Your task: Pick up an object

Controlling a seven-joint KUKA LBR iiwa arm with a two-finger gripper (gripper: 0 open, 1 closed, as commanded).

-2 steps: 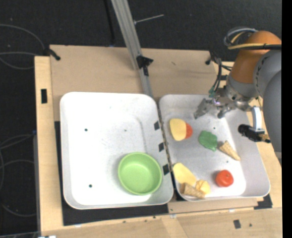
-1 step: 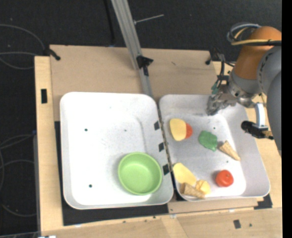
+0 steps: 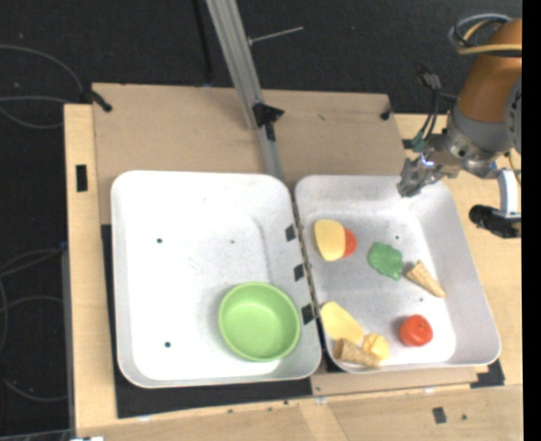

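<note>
The grey arm with its orange band reached in from the right, and its two-finger gripper [image 3: 411, 187] hung over the far right corner of the right shallow white plastic bin [image 3: 454, 237]. Whether its jaws were open or closed could not be told from this view, and nothing could be seen between them.

In that bin, a rounded yellow-and-red toy fruit [image 3: 332, 241] lay near the left wall. To its right sat a green toy ice-cream scoop [image 3: 386, 260] touching a tan waffle cone [image 3: 425, 279]. A small red tomato-like ball [image 3: 416, 331] rested near the front right. At the front left lay a pale yellow wedge [image 3: 341, 321] — just beside it, a tan-and-yellow ridged piece [image 3: 363, 349].

The left shallow white plastic bin [image 3: 187, 237] held a light green round plastic bowl [image 3: 259, 322], upright, near its front right corner.
</note>
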